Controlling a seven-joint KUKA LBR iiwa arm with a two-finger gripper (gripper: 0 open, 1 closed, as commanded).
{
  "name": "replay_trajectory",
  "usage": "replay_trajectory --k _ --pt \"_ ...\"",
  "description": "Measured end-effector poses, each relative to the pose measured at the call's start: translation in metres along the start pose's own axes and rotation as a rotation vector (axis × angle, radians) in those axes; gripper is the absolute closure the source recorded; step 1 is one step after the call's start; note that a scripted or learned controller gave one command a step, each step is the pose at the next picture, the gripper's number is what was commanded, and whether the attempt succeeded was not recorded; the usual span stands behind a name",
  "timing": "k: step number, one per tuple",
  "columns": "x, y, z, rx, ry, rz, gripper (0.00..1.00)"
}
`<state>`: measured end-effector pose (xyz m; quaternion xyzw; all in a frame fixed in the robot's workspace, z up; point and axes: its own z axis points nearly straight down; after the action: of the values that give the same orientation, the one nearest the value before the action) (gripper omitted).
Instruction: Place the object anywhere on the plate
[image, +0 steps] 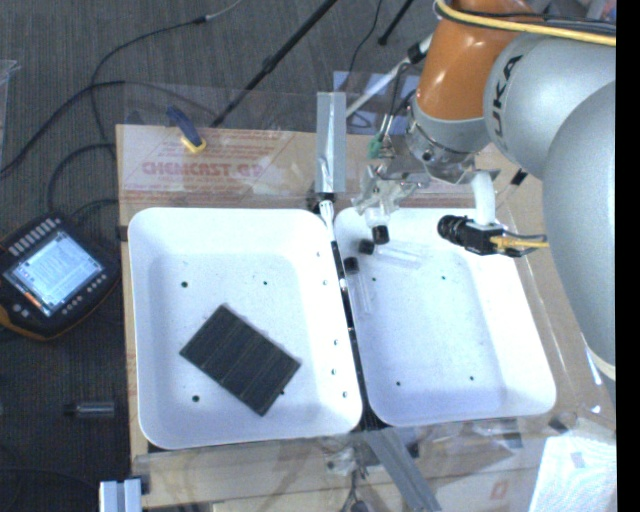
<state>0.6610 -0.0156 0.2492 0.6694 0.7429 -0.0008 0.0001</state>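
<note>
A dark ribbed rectangular plate (241, 359) lies flat and turned at an angle in the front half of the left bin (160, 240). My gripper (366, 250) hangs over the back left corner of the right bin (500, 340), close to the wall between the two bins. Its two black fingertips (381, 236) stand apart, so it is open, with nothing visible between them. A small, faint, clear piece (401, 258) lies on the bin floor just right of the fingertips. I cannot tell what it is. The plate is far to the left and front of the gripper.
A black connector with a yellow cable (470, 232) juts over the right bin's back edge. An upright metal post (330, 150) stands behind the divide between the bins. A teach pendant (50, 270) lies left of the bench, and a blue-and-yellow clamp (187, 130) at the back left.
</note>
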Motion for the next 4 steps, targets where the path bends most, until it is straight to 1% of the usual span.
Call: replay_trajectory --k 1,2,3,4 --pt "0.071 0.012 -0.053 -0.002 0.0 -0.432 1.0" --pt "0.156 0.024 -0.103 -0.003 0.0 -0.694 1.0" --pt "0.188 0.016 -0.176 -0.005 -0.001 -1.072 1.0" --pt "0.189 0.017 -0.186 -0.009 0.0 -1.072 1.0"
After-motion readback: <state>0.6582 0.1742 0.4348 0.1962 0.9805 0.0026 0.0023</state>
